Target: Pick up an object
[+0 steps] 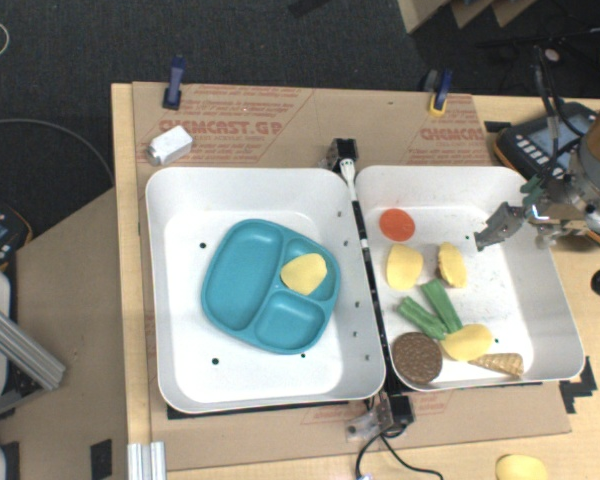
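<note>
The right bin (558, 313) holds a red-orange round piece (396, 225), two yellow pieces (404, 266) (452, 265), green bean-like sticks (432, 310), a brown round cookie (418, 358), a yellow lemon-like piece (467, 342) and a tan cone (500, 364). My gripper (488, 236) hangs over the upper right part of this bin, just right of the second yellow piece and apart from it. In the left bin (170, 268) lies a blue divided plate (250, 288) with a yellow piece (304, 273) on it.
A small white block (170, 145) lies on the cardboard behind the left bin. Blue clamps (174, 83) (440, 93) stand at the back edge. A black device (535, 148) sits at the far right, and a yellow object (520, 466) lies on the bench at the bottom right.
</note>
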